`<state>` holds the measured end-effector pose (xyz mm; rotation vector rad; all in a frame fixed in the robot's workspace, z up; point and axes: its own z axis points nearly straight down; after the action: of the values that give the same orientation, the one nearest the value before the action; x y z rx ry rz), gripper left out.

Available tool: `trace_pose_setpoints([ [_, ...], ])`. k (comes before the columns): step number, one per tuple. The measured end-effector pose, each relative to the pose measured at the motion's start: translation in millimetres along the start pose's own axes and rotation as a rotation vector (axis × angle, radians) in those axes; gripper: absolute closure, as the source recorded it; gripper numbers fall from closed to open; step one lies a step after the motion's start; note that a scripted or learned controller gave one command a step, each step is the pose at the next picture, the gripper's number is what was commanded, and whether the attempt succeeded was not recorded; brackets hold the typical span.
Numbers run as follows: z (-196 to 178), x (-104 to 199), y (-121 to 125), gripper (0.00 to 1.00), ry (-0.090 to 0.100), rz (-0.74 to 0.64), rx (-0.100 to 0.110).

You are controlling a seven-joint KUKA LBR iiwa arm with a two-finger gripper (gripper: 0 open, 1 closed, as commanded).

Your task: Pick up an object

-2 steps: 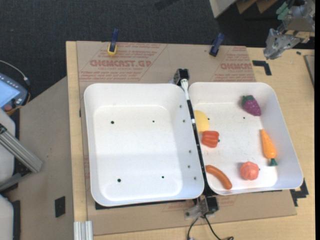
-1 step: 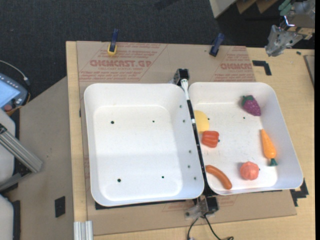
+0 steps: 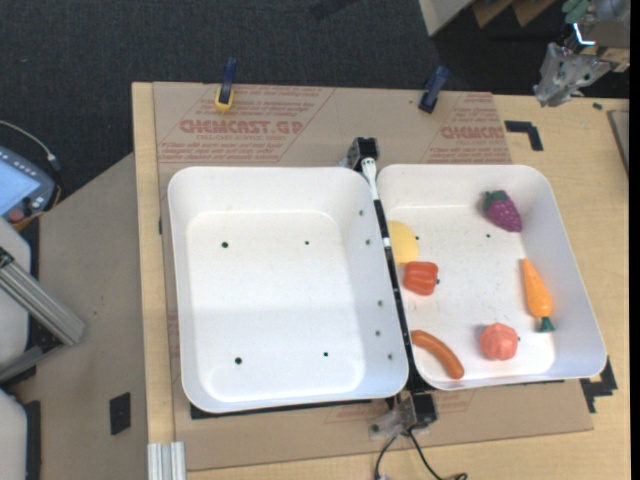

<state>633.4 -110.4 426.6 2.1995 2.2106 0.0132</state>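
Toy carrot (image 3: 536,288): light, rigid, slick plastic | I judged mid-body the best hold | my gripper (image 3: 562,73) aloft, its state untellable

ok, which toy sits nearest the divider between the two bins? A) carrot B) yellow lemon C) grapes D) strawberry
B: the yellow lemon lies against the left wall of the right bin, right by the divider, while the carrot, grapes and strawberry all lie toward that bin's right side.
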Motion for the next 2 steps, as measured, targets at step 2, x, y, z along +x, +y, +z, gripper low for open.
trace_pose_setpoints([
  [2,-21,0,2,1.00,-0.004,-0.001,-0.008],
])
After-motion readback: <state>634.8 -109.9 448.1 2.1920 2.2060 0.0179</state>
